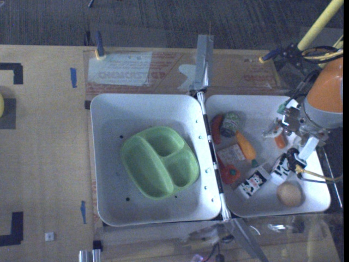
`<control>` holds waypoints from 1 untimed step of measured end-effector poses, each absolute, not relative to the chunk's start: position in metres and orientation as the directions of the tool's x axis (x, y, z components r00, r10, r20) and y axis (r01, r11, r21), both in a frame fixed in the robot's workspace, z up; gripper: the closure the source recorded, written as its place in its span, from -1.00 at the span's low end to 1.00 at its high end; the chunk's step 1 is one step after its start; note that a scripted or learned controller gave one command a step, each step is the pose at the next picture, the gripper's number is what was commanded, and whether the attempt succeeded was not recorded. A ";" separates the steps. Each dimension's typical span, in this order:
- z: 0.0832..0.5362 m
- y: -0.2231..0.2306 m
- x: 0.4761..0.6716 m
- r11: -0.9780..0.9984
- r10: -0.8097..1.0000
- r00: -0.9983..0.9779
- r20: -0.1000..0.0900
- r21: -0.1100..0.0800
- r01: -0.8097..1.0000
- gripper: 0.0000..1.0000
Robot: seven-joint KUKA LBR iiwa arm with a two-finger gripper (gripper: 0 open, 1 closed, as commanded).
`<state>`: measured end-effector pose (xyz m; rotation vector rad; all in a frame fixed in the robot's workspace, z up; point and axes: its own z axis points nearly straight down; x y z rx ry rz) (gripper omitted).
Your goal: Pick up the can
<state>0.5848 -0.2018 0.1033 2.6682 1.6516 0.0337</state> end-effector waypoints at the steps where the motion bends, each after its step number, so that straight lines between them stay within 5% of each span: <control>1: 0.104 -0.203 0.585 -0.447 0.895 0.447 0.014 0.016 0.894 -1.00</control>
